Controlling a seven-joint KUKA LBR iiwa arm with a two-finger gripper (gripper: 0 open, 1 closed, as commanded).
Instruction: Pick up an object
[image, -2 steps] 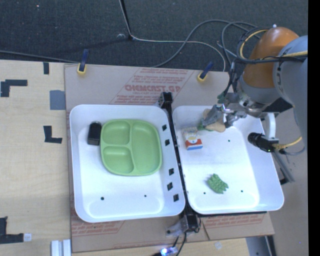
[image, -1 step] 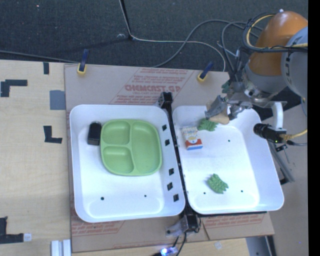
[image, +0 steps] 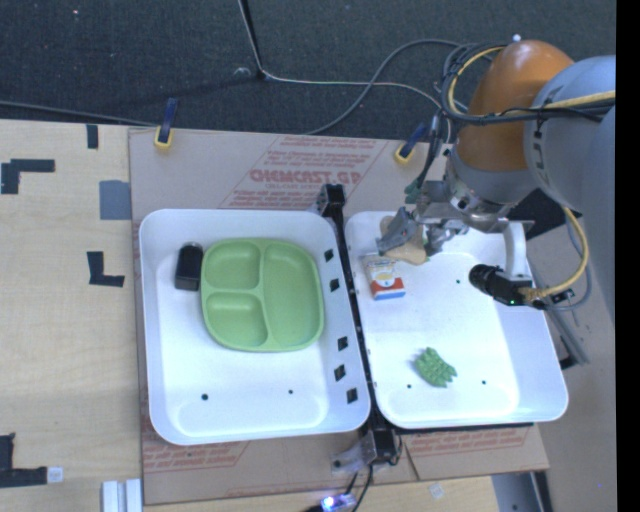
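Two white bins sit side by side on the bench, and the arm (image: 540, 100) has its gripper (image: 412, 238) low over the far left corner of the right bin (image: 500, 340). From where I stand the grey fingers (image: 393, 234) look to be closed around a small tan lump (image: 412, 254), though wrist and cables crowd the spot and I cannot tell how firm that hold is, or whether the lump is off the floor.

Just below the fingers, toward the near rim, lies a small carton (image: 385, 278), white with a red and blue end. It is almost touching the tan lump, and its long axis runs roughly from far to near. A green knobbly toy (image: 435, 367) rests well apart, nearer the front rim.

In the left bin (image: 170, 390), a green divided plate (image: 264, 295) lies with a small black block (image: 188, 267) against its left edge; both are well away from the gripper.

My guess is that a straight lift will brush the carton.
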